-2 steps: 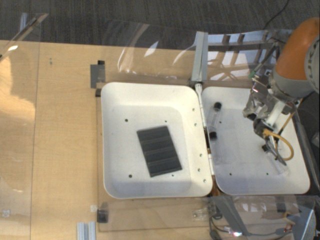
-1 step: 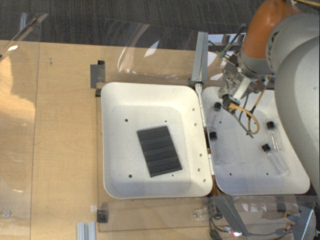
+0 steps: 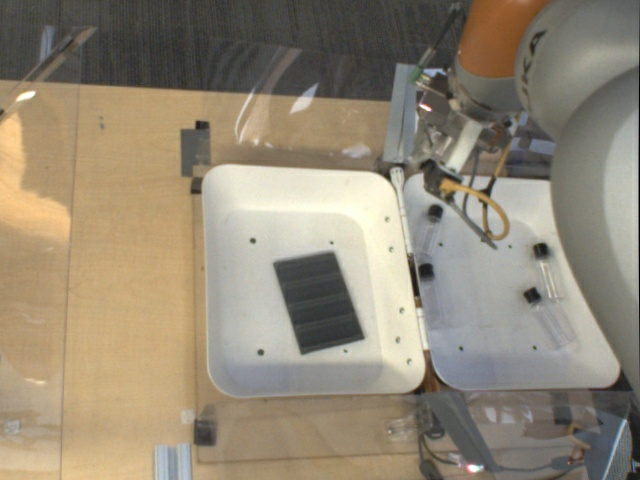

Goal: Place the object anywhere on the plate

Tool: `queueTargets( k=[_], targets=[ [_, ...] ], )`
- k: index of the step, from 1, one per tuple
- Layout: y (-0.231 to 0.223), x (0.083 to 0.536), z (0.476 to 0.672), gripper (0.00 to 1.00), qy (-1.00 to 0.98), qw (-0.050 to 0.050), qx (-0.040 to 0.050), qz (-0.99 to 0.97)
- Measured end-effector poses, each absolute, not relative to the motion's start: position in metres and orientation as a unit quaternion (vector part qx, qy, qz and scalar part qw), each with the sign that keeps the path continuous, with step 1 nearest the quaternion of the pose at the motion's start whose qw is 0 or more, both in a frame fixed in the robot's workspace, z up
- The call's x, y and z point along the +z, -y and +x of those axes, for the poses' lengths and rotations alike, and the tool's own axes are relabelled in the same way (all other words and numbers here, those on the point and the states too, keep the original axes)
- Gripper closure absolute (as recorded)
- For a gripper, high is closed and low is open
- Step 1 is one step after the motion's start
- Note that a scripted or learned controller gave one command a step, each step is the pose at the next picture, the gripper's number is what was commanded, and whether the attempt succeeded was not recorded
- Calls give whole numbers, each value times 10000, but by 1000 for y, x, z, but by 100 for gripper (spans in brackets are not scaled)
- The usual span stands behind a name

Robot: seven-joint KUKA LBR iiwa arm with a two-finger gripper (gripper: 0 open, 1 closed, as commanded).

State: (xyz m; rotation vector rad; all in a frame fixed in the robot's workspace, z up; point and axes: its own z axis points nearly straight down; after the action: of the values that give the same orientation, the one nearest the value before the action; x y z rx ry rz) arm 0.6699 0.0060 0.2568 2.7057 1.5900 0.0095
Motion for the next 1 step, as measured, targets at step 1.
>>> queueTargets(
  k=[1],
  targets=[
    [-85, 183, 668, 100, -3472, -6, -3, 9378]
  ],
)
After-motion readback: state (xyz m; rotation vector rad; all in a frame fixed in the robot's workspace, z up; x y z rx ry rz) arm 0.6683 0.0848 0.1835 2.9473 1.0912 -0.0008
